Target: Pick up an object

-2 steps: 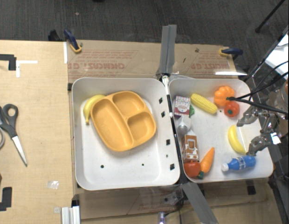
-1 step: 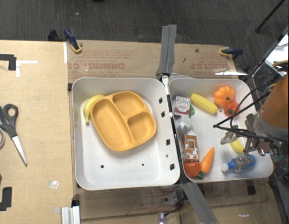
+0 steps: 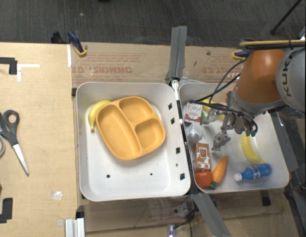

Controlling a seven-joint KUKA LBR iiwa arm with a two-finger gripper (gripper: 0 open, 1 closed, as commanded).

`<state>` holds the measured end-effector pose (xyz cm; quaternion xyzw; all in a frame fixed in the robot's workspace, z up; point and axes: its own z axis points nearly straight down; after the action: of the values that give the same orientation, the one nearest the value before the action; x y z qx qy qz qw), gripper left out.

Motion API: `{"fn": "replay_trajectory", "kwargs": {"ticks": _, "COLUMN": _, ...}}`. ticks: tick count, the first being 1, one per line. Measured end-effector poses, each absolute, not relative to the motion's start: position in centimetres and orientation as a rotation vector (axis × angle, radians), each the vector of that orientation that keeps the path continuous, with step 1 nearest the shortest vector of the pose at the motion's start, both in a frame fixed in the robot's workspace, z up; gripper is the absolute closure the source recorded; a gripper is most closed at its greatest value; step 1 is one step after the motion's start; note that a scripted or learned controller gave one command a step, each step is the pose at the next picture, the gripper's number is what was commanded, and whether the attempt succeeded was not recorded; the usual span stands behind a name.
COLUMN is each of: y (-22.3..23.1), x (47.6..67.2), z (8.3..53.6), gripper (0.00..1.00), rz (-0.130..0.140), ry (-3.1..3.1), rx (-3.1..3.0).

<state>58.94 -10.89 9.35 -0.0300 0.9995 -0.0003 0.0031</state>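
Observation:
The right bin [image 3: 234, 158] holds several small objects. Among them are a yellow banana [image 3: 250, 149], a blue bottle [image 3: 253, 173] lying on its side, an orange carrot [image 3: 219, 169], a red tomato [image 3: 203, 178], a brown snack packet [image 3: 201, 156] and a red-and-white packet [image 3: 194, 112]. My gripper [image 3: 221, 141] hangs low over the middle of this bin, left of the banana and just above the carrot's tip. Nothing is visibly held in it. The orange wrist band [image 3: 259, 80] hides the bin's back right part.
The left bin [image 3: 128, 194] holds a yellow divided plate [image 3: 132, 127] with a second banana [image 3: 95, 112] at its left rim. A grey divider bar [image 3: 177, 53] runs between the bins at the back. Scissors [image 3: 12, 137] lie on the bench at the far left.

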Motion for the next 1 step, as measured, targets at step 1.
{"fn": "replay_trajectory", "kwargs": {"ticks": 1, "y": -9.60, "x": 52.14, "z": 9.23, "gripper": 0.00, "rz": -0.001, "ry": 3.138, "rx": -0.073}}
